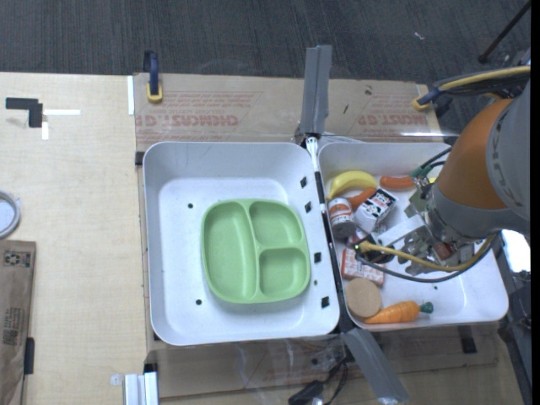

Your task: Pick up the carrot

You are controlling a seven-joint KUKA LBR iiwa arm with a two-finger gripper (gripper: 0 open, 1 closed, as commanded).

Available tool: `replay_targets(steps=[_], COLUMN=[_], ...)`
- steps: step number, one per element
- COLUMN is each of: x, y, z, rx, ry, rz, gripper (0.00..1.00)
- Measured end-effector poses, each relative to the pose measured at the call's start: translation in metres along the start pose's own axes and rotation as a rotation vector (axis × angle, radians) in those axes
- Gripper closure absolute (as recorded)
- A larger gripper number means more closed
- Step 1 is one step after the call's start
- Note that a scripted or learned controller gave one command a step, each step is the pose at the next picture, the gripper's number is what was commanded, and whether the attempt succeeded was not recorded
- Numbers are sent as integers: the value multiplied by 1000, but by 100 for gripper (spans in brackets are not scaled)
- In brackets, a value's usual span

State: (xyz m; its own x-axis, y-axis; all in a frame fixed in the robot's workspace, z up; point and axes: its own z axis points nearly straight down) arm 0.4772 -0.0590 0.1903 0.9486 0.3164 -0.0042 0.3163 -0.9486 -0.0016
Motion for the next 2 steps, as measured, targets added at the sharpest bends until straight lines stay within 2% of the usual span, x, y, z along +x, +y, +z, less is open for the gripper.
replay_targets(steps=[1, 2], x=[-13, 1], y=[44, -2], z=[100, 0], rx=[2, 0], ry=[0, 0], rz=[125, 112], gripper=[100, 100])
